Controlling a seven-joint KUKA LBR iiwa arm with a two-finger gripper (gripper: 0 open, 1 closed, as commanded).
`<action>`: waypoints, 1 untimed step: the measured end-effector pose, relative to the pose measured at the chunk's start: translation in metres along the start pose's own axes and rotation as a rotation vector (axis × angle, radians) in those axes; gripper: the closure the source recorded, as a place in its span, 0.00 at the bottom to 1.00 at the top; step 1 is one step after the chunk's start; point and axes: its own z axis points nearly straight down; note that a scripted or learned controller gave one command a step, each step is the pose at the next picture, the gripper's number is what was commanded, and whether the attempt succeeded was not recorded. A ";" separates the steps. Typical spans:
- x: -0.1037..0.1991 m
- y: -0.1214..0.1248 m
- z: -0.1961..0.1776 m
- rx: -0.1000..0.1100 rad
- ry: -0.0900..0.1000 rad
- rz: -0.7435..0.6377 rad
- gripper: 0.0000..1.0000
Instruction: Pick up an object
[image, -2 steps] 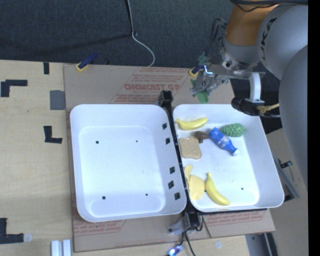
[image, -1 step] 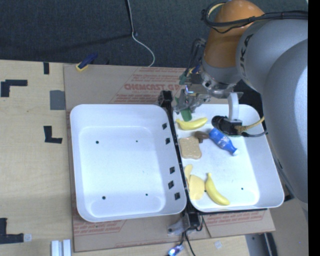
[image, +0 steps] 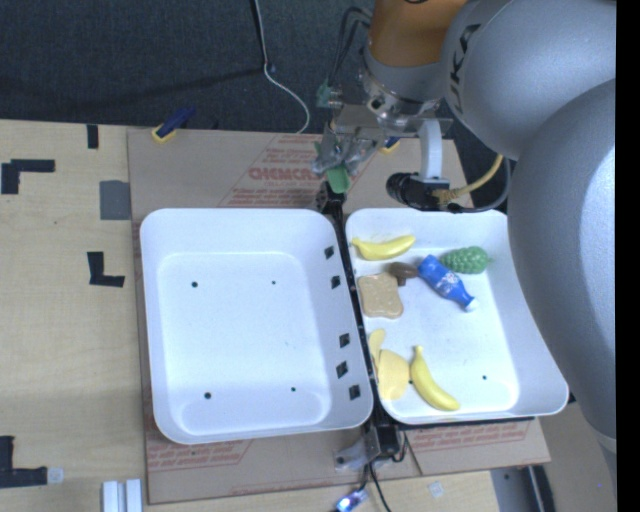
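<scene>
Nearest the camera lies a banana (image: 433, 380) at the front of the right bin (image: 530, 375), with a pale yellow piece (image: 392, 373) just beside it on the left. Farther back sit a tan slice of bread (image: 381, 297), a small brown thing (image: 404, 271), a blue bottle (image: 444, 281), a green bumpy fruit (image: 466, 260) and a second banana (image: 382, 246) near the bin's back left corner. The left bin (image: 240, 320) has nothing to take.

These look like toy food — light, stiff and smooth, so likely to slip if pinched off-centre. The front banana seems the easiest target: it lies apart from the wall, and its narrow middle, taken across the curve, should fit between two fingers. The bread lies flat and would be hard to get under; the bottle may roll.

The gripper (image: 337, 170) hangs above the back edge where the bins meet, well apart from the front banana — whether it is open or closed, I cannot tell.
</scene>
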 end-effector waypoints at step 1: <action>0.046 0.000 -0.121 -0.006 0.001 0.001 1.00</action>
